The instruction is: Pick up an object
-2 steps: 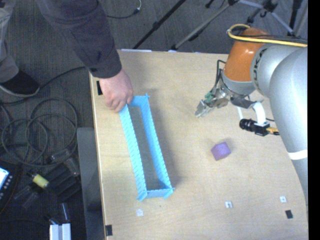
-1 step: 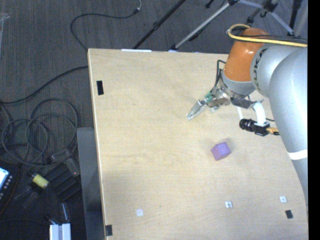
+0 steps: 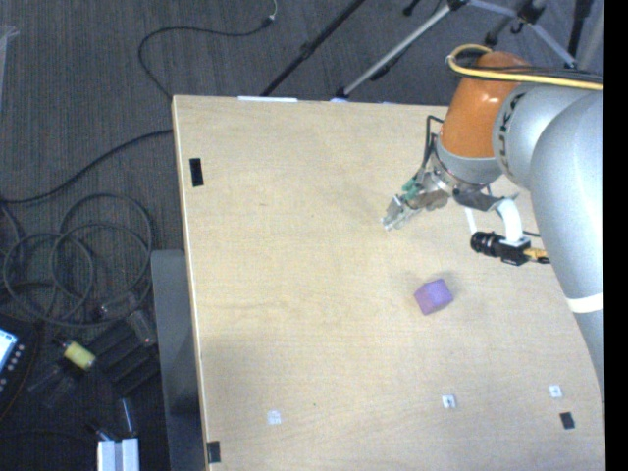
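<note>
Arm (image 3: pixel 549 165): grey, with an orange band above the wrist; it reaches in from the right side of the camera view and covers the desk's upper right part.
End effector (image 3: pixel 392 218): small and pale, pointing down and to the left over the bare desk top; nothing shows between its tips. Whether it is released or clenched cannot be told at this size.
Purple block (image 3: pixel 434 295): lies flat on the desk, below the end effector and a little to its right, near it but clearly apart.
Desk (image 3: pixel 294 283): light wooden top, seen at a slant.
Black marker (image 3: pixel 196 172): a short dark strip on the desk, far to the left of the end effector and slightly above it.
White tags (image 3: pixel 448 400): small pale squares on the desk well below the end effector, near the lower edge.
Cables (image 3: pixel 69 253): dark loops on the grey floor, far left of the end effector, beyond the desk edge.
</note>
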Robot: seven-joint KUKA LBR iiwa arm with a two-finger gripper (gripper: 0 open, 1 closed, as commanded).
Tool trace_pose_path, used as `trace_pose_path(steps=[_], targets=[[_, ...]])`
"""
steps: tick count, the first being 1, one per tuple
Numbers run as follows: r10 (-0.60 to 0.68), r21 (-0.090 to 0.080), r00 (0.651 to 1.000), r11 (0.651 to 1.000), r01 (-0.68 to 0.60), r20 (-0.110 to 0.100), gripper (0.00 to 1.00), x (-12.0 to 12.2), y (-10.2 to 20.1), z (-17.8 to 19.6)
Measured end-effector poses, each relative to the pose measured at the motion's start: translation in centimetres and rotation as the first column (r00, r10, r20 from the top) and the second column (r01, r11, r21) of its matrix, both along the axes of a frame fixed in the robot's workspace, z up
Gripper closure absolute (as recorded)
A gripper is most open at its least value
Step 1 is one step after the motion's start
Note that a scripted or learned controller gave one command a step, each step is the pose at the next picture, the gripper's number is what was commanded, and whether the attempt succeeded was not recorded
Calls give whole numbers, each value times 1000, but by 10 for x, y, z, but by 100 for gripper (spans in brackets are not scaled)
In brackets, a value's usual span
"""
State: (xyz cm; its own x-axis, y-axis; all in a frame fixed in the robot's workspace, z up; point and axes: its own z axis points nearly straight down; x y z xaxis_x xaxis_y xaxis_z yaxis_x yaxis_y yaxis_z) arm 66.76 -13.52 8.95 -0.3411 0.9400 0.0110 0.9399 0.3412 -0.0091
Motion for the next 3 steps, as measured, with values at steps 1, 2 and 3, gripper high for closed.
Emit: trace_pose_path(steps=[1,2,3], targets=[[0,0,1000,1000,0,0,0,0,0,0],[0,3,1000,1000,0,-4,100,0,1,5],[0,3,1000,1000,0,-4,0,0,1,5]])
